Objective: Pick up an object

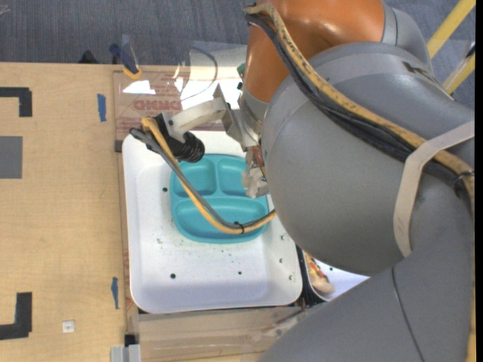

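Grey arm (362, 164) with orange band (317, 29) is closest to the lens and covers most of the right side. White bin (151, 277) sits left of it on the wooden bench (53, 202). Teal divided tray (211, 202) lies in the bin's upper half, its right edge under the arm. Yellow and black cables (189, 191) run across the tray. Gripper (255, 176) sits at the tray's right rim; can't tell its state, mostly blocked by the arm.
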### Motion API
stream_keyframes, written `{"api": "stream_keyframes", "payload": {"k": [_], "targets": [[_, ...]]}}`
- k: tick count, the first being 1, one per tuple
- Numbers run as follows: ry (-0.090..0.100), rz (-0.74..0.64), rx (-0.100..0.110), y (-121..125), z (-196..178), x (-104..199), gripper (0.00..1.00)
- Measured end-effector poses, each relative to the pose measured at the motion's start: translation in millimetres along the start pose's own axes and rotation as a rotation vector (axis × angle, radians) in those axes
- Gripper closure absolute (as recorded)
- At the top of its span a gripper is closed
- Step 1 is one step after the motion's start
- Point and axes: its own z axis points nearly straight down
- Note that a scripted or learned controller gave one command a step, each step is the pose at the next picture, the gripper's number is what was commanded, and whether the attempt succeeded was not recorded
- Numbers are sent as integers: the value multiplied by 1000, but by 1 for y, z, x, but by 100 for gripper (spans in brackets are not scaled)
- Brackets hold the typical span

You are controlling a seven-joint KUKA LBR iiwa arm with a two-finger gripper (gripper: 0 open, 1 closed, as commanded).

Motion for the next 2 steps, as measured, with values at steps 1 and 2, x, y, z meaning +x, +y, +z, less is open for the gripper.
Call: {"api": "stream_keyframes", "payload": {"k": [1,2], "targets": [[-16,-179,-3,19,111,-21,100],[-13,-117,-4,140,127,-45,100]]}}
